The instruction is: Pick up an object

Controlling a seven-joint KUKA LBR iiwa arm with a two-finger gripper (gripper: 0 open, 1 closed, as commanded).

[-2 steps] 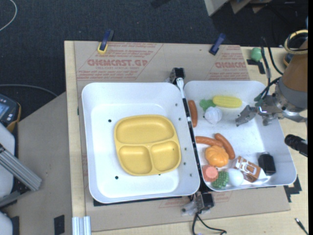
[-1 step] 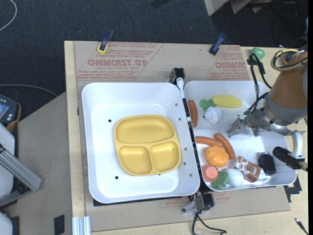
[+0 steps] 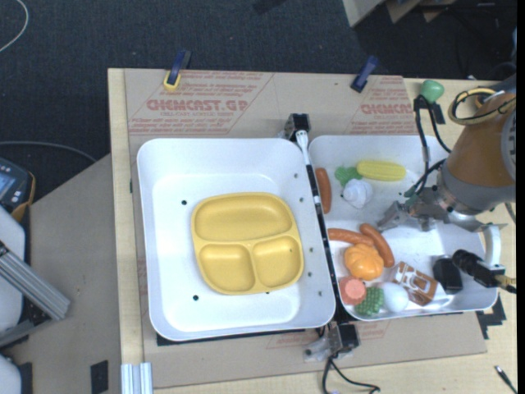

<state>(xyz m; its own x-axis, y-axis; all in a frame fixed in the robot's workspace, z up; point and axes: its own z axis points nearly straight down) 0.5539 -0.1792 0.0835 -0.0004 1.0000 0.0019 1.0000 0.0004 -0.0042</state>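
Evidently you could not tell the gripper's (image 3: 392, 217) opening; it hung by crowded sausages (image 3: 371, 237), so any descent risked nudging the orange (image 3: 363, 262) instead.

Divided tray (image 3: 246, 242) in left bin (image 3: 160, 171); toy foods (image 3: 363, 262) in right bin (image 3: 472, 302).

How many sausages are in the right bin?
3: one sausage upright against the left wall, a second and a third mid-bin beside the orange. The arm could hide more.
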